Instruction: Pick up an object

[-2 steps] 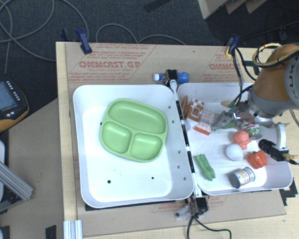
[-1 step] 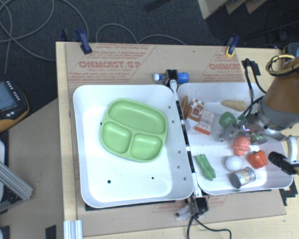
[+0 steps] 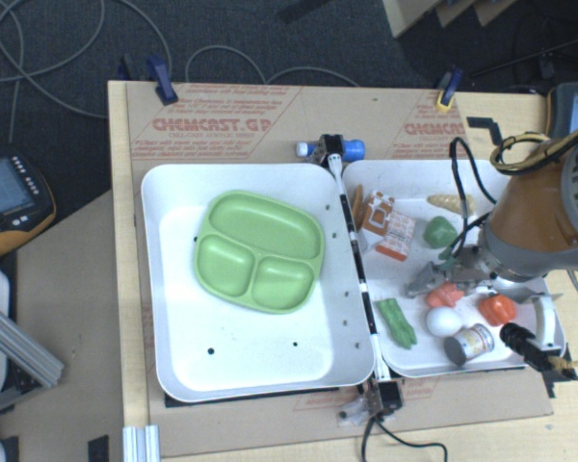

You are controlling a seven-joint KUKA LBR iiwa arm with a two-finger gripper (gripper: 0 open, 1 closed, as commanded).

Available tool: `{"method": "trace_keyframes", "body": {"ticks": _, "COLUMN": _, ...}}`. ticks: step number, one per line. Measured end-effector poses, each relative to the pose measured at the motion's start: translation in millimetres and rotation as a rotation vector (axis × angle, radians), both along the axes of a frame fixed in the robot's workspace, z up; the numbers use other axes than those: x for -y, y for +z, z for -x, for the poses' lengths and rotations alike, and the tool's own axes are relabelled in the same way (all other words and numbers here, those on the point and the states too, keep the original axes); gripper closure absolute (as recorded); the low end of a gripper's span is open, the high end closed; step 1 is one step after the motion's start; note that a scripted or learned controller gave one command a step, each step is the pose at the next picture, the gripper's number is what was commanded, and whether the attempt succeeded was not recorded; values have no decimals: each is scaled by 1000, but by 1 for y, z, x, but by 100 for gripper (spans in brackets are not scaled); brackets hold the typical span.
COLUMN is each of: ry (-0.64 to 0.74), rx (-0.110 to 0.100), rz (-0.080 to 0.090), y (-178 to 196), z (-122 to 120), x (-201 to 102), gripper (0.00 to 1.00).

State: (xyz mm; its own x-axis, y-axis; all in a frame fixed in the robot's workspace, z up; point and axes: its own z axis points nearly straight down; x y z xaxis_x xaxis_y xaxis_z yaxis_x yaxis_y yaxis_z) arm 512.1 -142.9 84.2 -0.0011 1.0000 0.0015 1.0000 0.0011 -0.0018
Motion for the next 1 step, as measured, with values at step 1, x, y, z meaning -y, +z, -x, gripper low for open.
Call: {"method": "trace_keyframes", "body": {"ticks": 1, "ry": -2, "rx": 10, "rz": 3, "y": 12, "z": -3, "x": 1, "gripper": 100}}
